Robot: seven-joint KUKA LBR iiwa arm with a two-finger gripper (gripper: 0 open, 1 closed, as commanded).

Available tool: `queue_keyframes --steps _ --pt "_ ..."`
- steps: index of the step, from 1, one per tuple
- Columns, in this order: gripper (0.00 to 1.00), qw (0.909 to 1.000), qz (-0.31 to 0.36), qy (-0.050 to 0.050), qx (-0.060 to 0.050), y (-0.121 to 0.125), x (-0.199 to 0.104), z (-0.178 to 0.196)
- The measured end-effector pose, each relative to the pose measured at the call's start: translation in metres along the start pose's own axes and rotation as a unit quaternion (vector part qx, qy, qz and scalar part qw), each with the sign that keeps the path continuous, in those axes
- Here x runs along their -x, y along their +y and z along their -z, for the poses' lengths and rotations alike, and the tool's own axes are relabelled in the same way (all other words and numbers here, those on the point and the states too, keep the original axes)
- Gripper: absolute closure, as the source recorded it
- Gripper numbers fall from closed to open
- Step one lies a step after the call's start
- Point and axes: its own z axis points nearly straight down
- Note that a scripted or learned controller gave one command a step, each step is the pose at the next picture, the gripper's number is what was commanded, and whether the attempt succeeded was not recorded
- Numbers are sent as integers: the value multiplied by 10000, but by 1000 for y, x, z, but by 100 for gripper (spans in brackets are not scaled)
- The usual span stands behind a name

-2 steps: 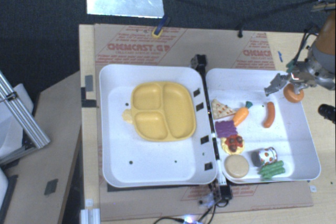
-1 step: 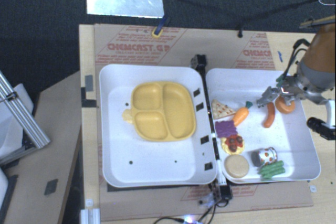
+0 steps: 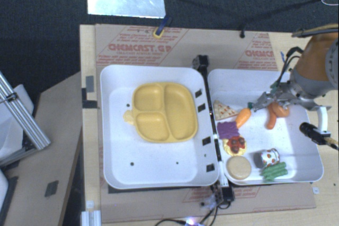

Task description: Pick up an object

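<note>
- Gripper (image 3: pixel 260 104) hangs low over the right bin (image 3: pixel 302 137), its dark metal fingers pointing left toward the toy carrot (image 3: pixel 243 116); whether they are spread or closed cannot be told, and nothing visibly sits between them.
- Arm (image 3: pixel 317 69) is smooth grey with an orange band, cut off by the right edge.
- Orange sausage-shaped toys (image 3: pixel 274 114) lie just beside the gripper, partly hidden under it.
- Carrot is a small glossy orange cone, tilted, lying near the bin's middle.
- Nearby lie a flat pizza slice (image 3: pixel 224 110), a purple ridged piece (image 3: pixel 228 128), a yellow round with red bits (image 3: pixel 235 144), a tan disc (image 3: pixel 239 167), a small printed can (image 3: pixel 269 157) and green beans (image 3: pixel 274 171).
- Left bin (image 3: pixel 114 151), shallow white plastic, holds a yellow three-part plate (image 3: pixel 161 112).
</note>
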Motion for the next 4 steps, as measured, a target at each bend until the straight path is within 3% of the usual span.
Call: queue_keyframes --steps 1,2,3,4 --pt "0 10000 10 8 36 6 0 -6" --pt "100 9999 7 -60 124 10 5 9" --pt "100 10000 10 18 -6 12 1 73" --pt "100 10000 12 15 -2 15 2 128"
